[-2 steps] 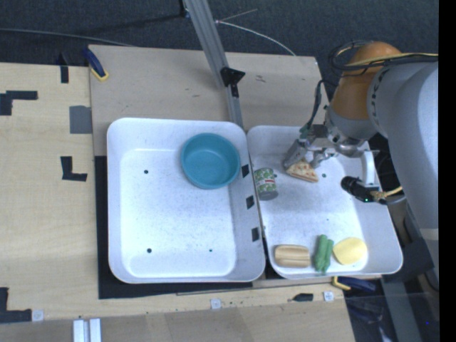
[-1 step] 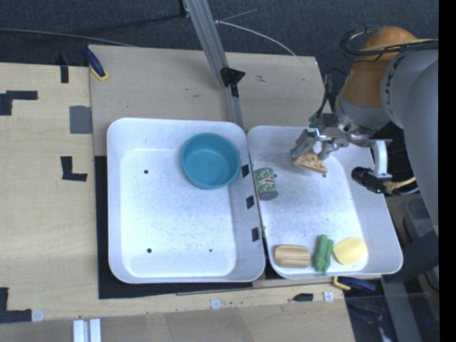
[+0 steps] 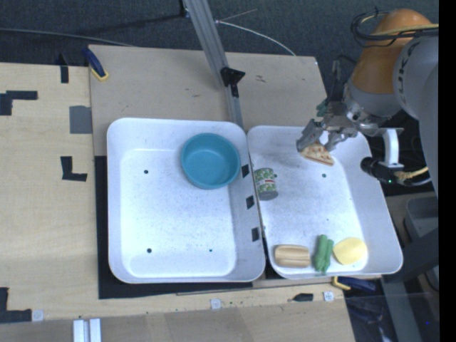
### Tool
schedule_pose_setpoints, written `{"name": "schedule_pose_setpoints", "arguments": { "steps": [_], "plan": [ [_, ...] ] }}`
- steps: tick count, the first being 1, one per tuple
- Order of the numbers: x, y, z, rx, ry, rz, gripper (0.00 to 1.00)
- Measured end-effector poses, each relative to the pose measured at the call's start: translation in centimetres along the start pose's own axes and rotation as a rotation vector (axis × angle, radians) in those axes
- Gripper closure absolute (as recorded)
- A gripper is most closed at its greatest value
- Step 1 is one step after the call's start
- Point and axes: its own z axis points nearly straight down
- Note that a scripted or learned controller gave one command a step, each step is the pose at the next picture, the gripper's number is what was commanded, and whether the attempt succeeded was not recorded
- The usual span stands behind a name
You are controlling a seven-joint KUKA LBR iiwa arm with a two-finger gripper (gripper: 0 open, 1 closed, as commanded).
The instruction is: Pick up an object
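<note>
Orange wedge [image 3: 318, 154] is sitting just under your gripper [image 3: 318, 142], fingers seeming to be closing around it, though grip is uncertain. Can [image 3: 266, 183] is lying to its left, so you're working unobstructed.

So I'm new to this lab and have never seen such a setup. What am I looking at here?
One camera looks down at a slant on a bench with two shallow white bins. The grey and orange machine at the right is a robot arm; its gripper sits over the right bin, with a pizza slice toy between its fingers. That bin also holds a small can, a bread roll, a green vegetable and a yellow lemon-like piece. The left bin holds a blue bowl.
</note>
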Motion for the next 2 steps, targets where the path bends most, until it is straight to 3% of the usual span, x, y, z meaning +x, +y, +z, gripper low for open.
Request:
{"name": "schedule_pose_setpoints", "arguments": {
  "steps": [1, 2],
  "plan": [
    [-0.21, 0.36, -6.37, -0.003, -0.001, 0.001, 1.00],
    [-0.17, 0.38, -6.56, 0.004, 0.000, 0.001, 1.00]
  ]
}}
